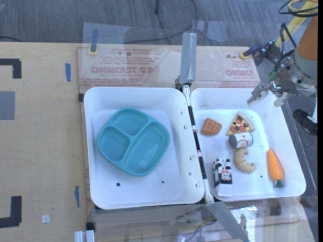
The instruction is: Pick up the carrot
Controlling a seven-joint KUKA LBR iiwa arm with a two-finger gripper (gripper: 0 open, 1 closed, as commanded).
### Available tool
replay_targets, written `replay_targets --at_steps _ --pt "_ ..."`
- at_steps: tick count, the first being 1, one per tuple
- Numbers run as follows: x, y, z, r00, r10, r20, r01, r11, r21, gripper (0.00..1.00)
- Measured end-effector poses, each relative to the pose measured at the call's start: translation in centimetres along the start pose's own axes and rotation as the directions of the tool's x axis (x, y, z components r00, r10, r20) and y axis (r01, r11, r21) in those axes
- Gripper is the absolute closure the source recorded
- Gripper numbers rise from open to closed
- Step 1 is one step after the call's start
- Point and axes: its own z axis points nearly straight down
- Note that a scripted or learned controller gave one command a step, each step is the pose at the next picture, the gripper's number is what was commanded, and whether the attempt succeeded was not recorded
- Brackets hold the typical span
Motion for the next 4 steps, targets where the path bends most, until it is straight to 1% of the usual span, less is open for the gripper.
replay_targets --at_steps 1,2,3,4 --pt "-4.3 -8.4 8.9 0.989 0.145 0.0 -0.145 0.989 0.0 0.0" --pt "-5.1 -10.4 15.0 0.991 0.133 -0.007 -0.133 0.991 -0.003 0.0" --pt "-5.4 -10.5 14.1 0.99 0.139 -0.001 -0.139 0.99 -0.003 1.0" --pt "1.2 -7.5 7.1 1.0 0.025 0.0 -0.025 1.0 -0.001 1.0"
